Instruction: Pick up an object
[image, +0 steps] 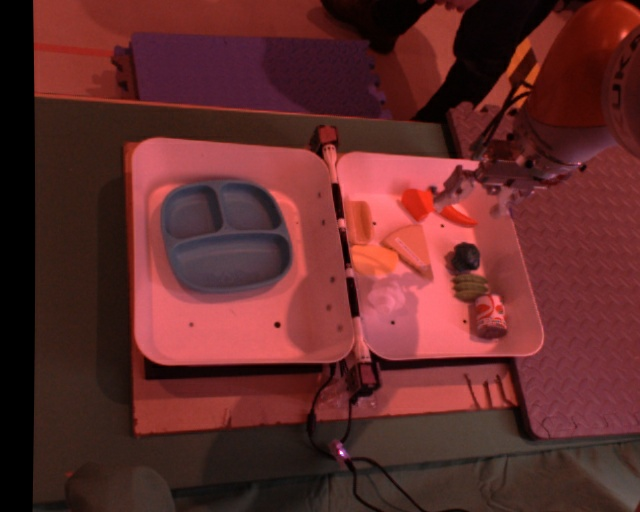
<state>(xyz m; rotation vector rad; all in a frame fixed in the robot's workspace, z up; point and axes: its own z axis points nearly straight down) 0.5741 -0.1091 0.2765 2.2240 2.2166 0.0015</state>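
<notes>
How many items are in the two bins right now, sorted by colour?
Blue: 2, the divided plate in the left bin and a dark blue lump in the right bin
Orange-red: 2
Pale yellow: 3
Green: 1
Red and white can: 1
Clear wrapper: 1
Total: 10

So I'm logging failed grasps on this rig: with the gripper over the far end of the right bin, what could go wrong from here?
1. The gripper sits by the orange pieces, which lie close together; it may nudge one aside or catch two.
2. They lie near the right bin's far wall, so a finger might strike the rim.
3. The yellow wedge and dark blue item are near, and a sweep could scatter them.
</notes>
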